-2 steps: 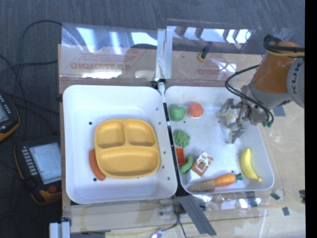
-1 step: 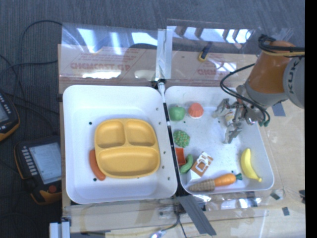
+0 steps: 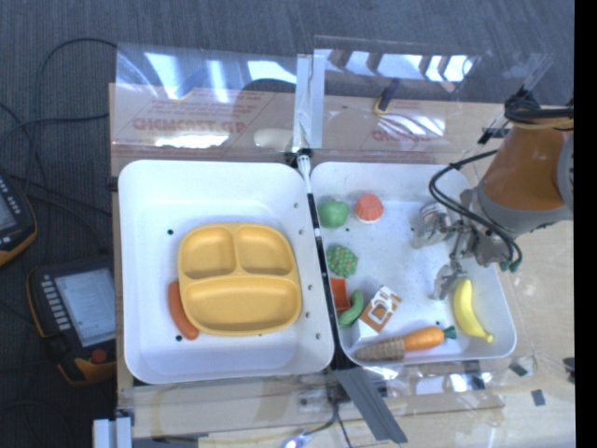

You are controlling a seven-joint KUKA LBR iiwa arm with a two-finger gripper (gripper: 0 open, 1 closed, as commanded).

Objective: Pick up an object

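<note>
Left bin (image 3: 140, 250): yellow tray (image 3: 240, 278). Right bin (image 3: 499, 339): banana (image 3: 469, 310), carrot (image 3: 424, 338). Tool (image 3: 446, 250) spread.

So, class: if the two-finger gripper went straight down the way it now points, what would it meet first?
Probably the right white bin's bare floor, just left of the yellow banana. The gripper hangs over that spot, though its height above it is unclear.
</note>
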